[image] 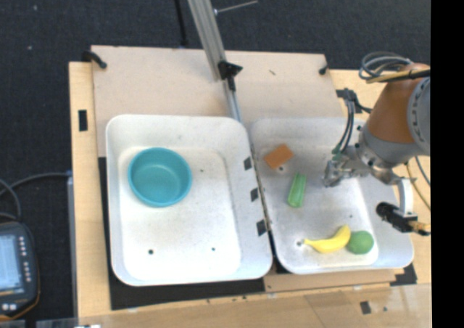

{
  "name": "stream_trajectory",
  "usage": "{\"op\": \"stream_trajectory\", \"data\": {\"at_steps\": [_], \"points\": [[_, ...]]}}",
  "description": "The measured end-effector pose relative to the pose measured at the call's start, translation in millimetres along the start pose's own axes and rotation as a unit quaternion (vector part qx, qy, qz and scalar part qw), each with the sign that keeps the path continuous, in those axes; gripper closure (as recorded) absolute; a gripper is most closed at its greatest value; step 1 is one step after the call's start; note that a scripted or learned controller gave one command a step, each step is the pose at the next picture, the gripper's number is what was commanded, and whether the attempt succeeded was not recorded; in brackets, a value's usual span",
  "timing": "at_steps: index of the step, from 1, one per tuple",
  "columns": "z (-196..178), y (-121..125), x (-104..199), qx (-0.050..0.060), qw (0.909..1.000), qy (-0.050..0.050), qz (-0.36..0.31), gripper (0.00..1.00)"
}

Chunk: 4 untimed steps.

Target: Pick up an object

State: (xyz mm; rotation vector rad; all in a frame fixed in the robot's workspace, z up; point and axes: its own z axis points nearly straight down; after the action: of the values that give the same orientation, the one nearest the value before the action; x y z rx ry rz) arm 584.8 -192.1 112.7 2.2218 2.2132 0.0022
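Nearest to the camera, the yellow banana (328,241) is lying close to the front edge of the right bin (290,134), and the green ball (360,242) is sitting just beside its right end, perhaps touching it. Both are resting near the front right corner of this bin.

Further back, the green cylinder (296,190) is lying on the bin floor, closer to the left wall, with its long side pointing almost toward the back. Behind it, the orange block (278,157) is sitting near the back left part of the same bin, slightly apart from the cylinder.

The gripper (333,174) is hanging over the right half of the right bin, to the right of the green cylinder and clearly apart from it. Nothing is showing between its fingers, and I cannot tell from this view if the jaws are released or clenched. The grey arm with its orange band (388,112) is reaching in from the right side above the back right corner of the bin.

The left bin (210,130) is carrying a teal bowl (160,176), which is standing upright in its left half, nearer to the back edge. A slanted metal pole (206,22) is rising behind the two bins
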Motion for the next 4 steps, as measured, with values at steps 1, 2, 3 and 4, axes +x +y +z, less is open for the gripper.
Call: {"op": "stream_trajectory", "data": {"at_steps": [1, 2, 3, 4], "points": [[-56.4, 6.5, -10.7, -0.001, 1.0000, 0.000, 0.000, 1.00], [-121.7, 6.6, -11.6, -0.002, 1.0000, 0.000, -0.003, 1.00], [-176.5, 8.4, -13.3, -0.002, 1.0000, 0.000, -0.004, 1.00], [-168.5, 12.1, 38.0, 0.001, 1.0000, 0.001, -0.005, 1.00]]}}
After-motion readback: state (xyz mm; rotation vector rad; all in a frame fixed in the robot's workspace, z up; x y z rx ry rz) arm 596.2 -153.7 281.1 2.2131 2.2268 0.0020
